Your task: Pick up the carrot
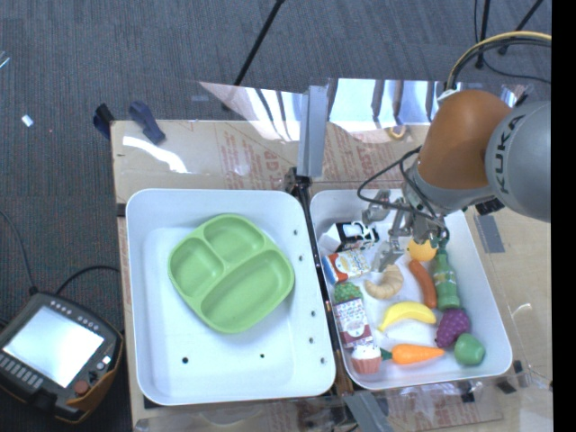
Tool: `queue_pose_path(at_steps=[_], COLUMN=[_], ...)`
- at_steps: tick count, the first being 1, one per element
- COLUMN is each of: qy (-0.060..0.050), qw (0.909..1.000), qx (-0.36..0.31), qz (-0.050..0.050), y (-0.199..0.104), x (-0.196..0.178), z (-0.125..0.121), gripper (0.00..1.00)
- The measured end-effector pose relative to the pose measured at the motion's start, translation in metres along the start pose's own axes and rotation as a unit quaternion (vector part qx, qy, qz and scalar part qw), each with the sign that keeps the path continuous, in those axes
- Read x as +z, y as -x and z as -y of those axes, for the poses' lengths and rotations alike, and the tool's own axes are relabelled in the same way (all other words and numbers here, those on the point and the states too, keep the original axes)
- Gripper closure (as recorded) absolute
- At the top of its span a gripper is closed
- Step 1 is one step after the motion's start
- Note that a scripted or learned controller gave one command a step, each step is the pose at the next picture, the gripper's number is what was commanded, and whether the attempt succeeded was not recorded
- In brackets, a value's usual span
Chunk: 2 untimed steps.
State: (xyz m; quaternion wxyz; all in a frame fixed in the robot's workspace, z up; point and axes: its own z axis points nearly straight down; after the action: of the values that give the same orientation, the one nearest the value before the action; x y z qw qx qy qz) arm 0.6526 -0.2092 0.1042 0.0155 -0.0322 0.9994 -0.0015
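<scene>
Right now your carrot (417, 354) lies on its side near the front wall of the right bin (493, 331), its tip pointing to the view's right and its green end toward a small cupcake (366, 359). A banana (407, 313) sits just behind it, and grapes (452, 327) and a green ball (469, 349) crowd its tip.

Your end effector (399, 241) hangs over the back half of that bin, well apart from the carrot, above a croissant (387, 283) and near a small carton (358, 233). How wide it stands you cannot tell from this angle; nothing shows between its parts, so I judge it holds nothing.

To do this step well, I would bring it toward the front of the bin until it is centred over the carrot's thick middle. Turn the wrist so the closing line runs across the carrot, not along it. Come down straight, since the banana on one side and the bin wall on the other leave little room. A slanted descent may nudge the carrot toward the grapes.

Mind a second orange piece, a sausage (423, 283), beside a green bottle (445, 280); it sits closer to the end effector and is easy to mistake for the target.

Your arm reaches in from the view's right, its orange band (461, 151) over the bin's back corner, the wrist pointing down. The left bin (162, 367) carries a green tray (232, 272).
</scene>
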Motion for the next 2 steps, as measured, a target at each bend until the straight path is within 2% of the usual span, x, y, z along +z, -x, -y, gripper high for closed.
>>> queue_pose_path(at_steps=[1, 2], qy=[-0.001, -0.001], qw=[0.9984, 0.9999], qx=[0.057, 0.014], qz=[0.002, -0.007], y=[-0.004, -0.072], x=[-0.001, -0.012], z=[-0.087, 0.001], gripper=[0.00, 1.00])
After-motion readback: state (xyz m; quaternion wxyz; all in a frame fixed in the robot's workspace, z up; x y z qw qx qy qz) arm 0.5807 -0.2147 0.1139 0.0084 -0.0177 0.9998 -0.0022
